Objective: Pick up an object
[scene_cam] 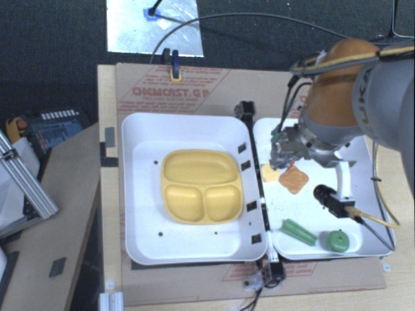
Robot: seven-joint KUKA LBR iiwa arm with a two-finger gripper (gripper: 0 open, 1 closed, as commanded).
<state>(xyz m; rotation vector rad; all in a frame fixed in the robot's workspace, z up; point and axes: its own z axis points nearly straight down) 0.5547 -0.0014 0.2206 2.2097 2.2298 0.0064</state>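
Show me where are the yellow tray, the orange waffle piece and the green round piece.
Yellow tray [198, 185]: camera view, centre of the tray, in the left bin.
Orange waffle piece [294, 179]: camera view, its middle, in the right bin.
Green round piece [338, 241]: camera view, its top face, right bin near corner.

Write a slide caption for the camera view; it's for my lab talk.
KUKA arm's claw low in the right bin near an orange waffle piece; yellow divided tray in the left bin.

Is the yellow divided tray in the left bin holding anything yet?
Empty. The yellow tray lies flat in the left bin, and all three compartments show bare yellow bottoms.
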